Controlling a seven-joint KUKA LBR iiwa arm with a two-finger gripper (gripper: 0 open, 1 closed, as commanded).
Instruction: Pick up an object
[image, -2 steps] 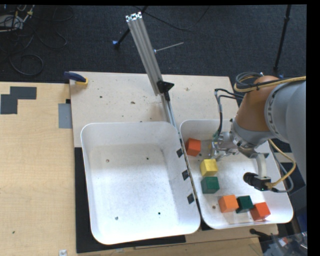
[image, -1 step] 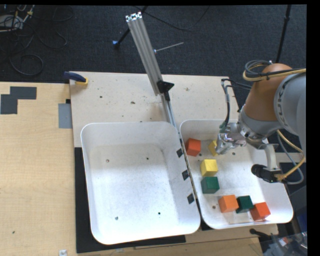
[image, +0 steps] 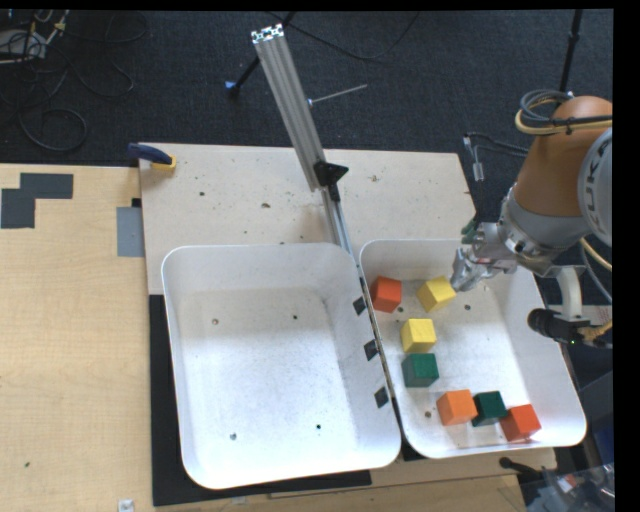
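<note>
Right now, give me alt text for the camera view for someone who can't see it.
A grey arm's gripper hovers by a yellow cube in the right bin, which also holds another yellow cube, three orange cubes and two green cubes. The left bin sits beside it.

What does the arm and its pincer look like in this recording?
The arm has a rounded orange band above the wrist and a grey segment beside it. Pale cables loop over the top of the orange part. The wrist narrows to a grey metal section, ending in a small silvery pincer.
</note>
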